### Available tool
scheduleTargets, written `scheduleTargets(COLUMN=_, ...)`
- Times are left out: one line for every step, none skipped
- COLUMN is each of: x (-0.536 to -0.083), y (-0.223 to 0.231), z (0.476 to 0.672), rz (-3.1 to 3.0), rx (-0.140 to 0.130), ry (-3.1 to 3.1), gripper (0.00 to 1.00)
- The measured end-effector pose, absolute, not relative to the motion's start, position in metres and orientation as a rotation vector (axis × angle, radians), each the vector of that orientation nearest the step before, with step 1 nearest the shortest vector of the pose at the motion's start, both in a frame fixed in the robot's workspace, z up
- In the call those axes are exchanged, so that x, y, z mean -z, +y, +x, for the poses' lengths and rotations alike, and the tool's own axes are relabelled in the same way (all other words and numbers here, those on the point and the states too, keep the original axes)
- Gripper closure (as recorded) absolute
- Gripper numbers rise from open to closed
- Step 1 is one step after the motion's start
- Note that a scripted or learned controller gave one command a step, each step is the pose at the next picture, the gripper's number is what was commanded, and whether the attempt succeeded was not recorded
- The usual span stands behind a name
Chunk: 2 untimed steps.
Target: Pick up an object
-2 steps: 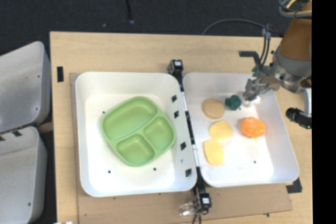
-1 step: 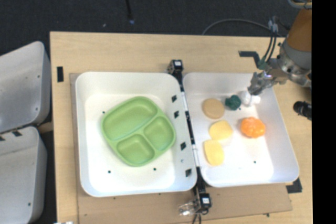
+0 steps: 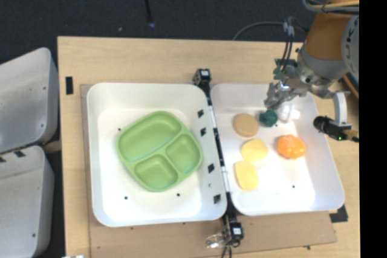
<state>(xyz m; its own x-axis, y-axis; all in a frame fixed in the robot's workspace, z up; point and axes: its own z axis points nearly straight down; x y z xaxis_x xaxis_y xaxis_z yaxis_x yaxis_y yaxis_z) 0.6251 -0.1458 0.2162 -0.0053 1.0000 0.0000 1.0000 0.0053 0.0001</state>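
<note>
The right bin (image 3: 314, 190) holds several small items. A tan round disc (image 3: 245, 124) lies near its left side, and a dark green ball (image 3: 268, 118) sits just right of it. Below them are a yellow lump (image 3: 254, 150) and a pale yellow piece (image 3: 245, 176). An orange fruit (image 3: 291, 147) rests to the right. A small white piece (image 3: 291, 112) lies beside the green ball. My gripper (image 3: 277, 98) hangs at the bin's far side, just above and behind the green ball, with the arm's orange band up right.
The left bin (image 3: 103, 190) bears a green three-compartment tray (image 3: 159, 150). A ridge with black clips (image 3: 213, 148) divides the two bins. A black cable loops behind the right bin. A black fitting (image 3: 329, 125) sticks out at the right bin's edge.
</note>
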Motion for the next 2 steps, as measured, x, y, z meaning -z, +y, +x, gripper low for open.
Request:
scheduleTargets(x=-0.211, y=-0.089, z=0.626, rz=2.215, rx=-0.001, ry=2.230, gripper=1.00)
scheduleTargets(x=-0.222, y=-0.045, z=0.624, rz=2.215, rx=-0.002, ry=2.227, gripper=1.00)
